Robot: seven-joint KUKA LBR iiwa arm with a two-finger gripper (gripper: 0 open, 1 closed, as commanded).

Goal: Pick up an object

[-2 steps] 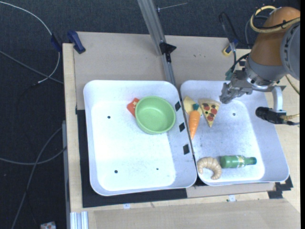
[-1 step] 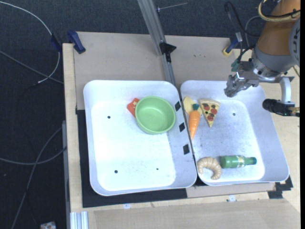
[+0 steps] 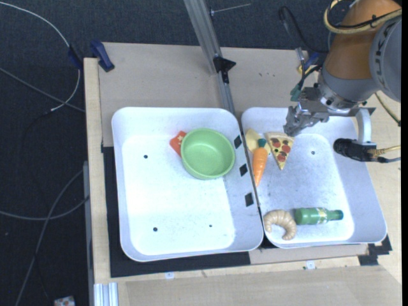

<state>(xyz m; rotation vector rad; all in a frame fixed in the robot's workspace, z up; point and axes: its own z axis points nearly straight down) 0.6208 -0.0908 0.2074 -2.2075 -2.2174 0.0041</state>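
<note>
The arm (image 3: 363,40) comes in from the upper right, its bulky grey body and broad orange band up near the top corner. From there it angles down and to the left, narrowing to a grey wrist (image 3: 331,94) with thin cables looped around it. At the tip, the hand (image 3: 297,125) points downward, dark metal and compact. It sits low, close to the surface beneath. Whether its tips are spread or closed can't be made out from this angle.

A white bin (image 3: 172,215) is set beside another white bin (image 3: 319,171) on a tan bench (image 3: 166,75). A blue clip (image 3: 102,56) is fixed at the bench's corner.
</note>
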